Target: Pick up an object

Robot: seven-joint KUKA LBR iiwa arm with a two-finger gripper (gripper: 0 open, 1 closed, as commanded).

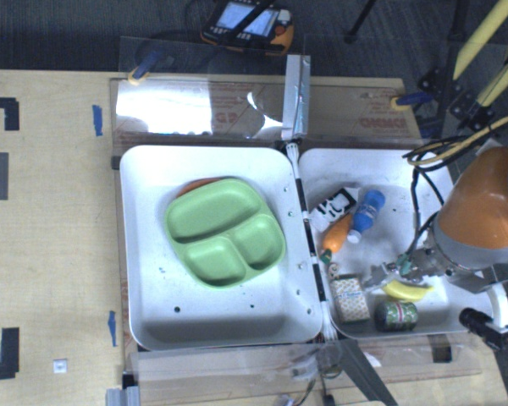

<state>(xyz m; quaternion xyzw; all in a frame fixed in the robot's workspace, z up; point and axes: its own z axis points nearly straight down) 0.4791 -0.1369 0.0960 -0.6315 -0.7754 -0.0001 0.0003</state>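
The banana lies in the right bin, just below the pincer — its long axis running left to right. Whether the pincer is released or clenched, I cannot tell. A green can sits lower — beyond the banana.

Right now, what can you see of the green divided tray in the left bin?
The green divided tray looks like matte moulded plastic, rounded at the corners, with three compartments: one long one along the far side and two smaller ones nearer the camera. It lies flat and right way up, turned at a slant, around the middle of the left bin. Something orange peeks out at its far edge. It holds nothing that I can see.
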